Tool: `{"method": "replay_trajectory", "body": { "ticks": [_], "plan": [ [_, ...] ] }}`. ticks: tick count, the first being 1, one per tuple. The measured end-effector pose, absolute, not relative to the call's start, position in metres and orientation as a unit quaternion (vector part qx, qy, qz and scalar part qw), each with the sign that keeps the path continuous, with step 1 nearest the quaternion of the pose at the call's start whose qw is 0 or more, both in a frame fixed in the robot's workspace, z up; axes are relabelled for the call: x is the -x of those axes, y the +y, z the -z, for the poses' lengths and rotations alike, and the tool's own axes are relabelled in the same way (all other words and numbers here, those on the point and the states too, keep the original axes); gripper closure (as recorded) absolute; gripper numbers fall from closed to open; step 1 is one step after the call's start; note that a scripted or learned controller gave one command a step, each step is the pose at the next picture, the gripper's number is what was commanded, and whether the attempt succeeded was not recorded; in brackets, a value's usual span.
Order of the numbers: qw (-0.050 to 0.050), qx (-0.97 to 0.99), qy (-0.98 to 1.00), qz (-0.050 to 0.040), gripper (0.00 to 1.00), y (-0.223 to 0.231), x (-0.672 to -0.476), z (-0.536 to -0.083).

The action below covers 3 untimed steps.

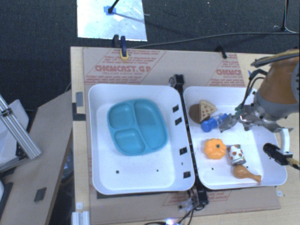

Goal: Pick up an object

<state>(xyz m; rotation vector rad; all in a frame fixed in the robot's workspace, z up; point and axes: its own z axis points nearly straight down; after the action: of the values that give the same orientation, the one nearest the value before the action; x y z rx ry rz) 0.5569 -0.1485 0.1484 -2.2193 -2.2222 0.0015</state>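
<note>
Bins (140, 184) glossy white plastic; blue divided plate (137, 126) smooth matt plastic; bench sheet (154, 64) printed paper-like.

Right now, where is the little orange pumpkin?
The orange pumpkin sits in the right bin, near its left wall, just below the blue bottle and beside the small patterned can.

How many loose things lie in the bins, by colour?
Blue: 2, tray and bottle
Orange: 2, pumpkin and gourd
Brown: 1, wedge
White and red: 1, can
Total: 6
</note>
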Motion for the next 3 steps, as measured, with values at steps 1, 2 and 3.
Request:
{"method": "replay_trajectory", "body": {
  "ticks": [1, 2, 3],
  "plan": [
    [0.001, 0.707, -0.707, -0.0005, 0.0, -0.152, -0.556, -0.087],
    [0.0, 0.707, -0.707, 0.0003, 0.0, -0.152, -0.557, -0.085],
    [-0.002, 0.707, -0.707, 0.0011, 1.0, -0.152, -0.557, -0.095]
  ]
}}
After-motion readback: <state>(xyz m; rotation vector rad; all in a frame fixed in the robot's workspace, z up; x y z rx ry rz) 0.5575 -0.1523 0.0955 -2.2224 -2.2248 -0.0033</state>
